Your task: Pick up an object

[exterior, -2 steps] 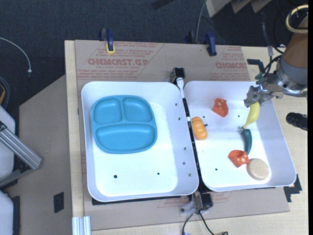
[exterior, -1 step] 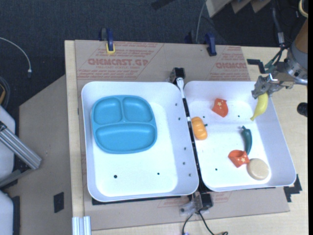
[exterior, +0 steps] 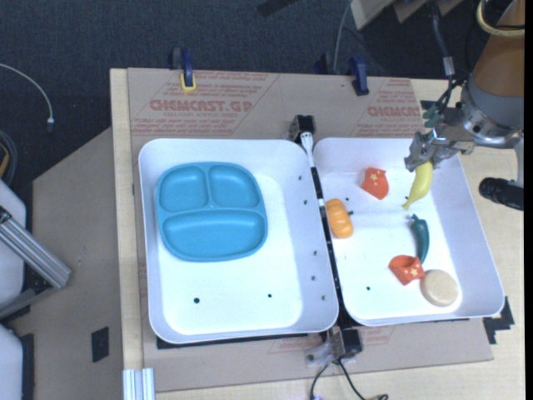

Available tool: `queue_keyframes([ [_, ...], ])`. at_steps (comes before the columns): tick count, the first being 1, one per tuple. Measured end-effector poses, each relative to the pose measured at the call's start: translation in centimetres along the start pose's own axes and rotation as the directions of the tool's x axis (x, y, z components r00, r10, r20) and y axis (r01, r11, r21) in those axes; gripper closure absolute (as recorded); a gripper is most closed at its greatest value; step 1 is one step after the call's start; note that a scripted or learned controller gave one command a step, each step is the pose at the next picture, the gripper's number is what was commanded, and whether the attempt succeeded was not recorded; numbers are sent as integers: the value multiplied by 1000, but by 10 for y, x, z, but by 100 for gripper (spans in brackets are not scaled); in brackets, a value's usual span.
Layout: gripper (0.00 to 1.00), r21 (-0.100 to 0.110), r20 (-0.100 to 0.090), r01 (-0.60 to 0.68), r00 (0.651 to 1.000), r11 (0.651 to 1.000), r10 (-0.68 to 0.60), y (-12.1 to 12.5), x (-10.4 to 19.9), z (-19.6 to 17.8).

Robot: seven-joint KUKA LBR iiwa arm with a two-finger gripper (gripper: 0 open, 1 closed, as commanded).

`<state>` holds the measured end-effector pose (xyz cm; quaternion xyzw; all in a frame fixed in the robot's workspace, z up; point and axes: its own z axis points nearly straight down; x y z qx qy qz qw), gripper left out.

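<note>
A yellow banana [exterior: 419, 187] hangs upright over the back right part of the right bin [exterior: 475, 223]. Its top end sits between the fingers of my gripper [exterior: 427, 162], which is shut on it. Below the banana lies a dark green pepper [exterior: 420, 237]. A red piece [exterior: 375, 182] lies to the banana's left. An orange fruit [exterior: 338, 219] rests against the bin's left wall. Near the front of the bin a small red piece [exterior: 405, 268] touches a round beige item [exterior: 439, 287].
The left bin [exterior: 283, 282] holds a blue divided plate [exterior: 212, 210] in its back left half. A black ridge [exterior: 321, 215] separates the two bins. Blue clamps [exterior: 187, 72] grip the board's far edge. The arm's grey and orange wrist [exterior: 500, 73] stands over the right bin's far corner.
</note>
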<state>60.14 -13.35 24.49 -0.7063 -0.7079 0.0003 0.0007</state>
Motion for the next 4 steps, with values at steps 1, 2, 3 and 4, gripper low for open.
queue_keyframes([
  [1, 100, 0, 0, 1, 1000, 1000, -1, 4, 47, 10],
  [2, 100, 0, -1, 2, 1000, 1000, -2, -4, 103, 4],
  [3, 100, 1, 0, 2, 1000, 1000, -2, -5, 166, 8],
  [4, 100, 2, 1, -2, 1000, 1000, 2, -6, 216, 22],
])
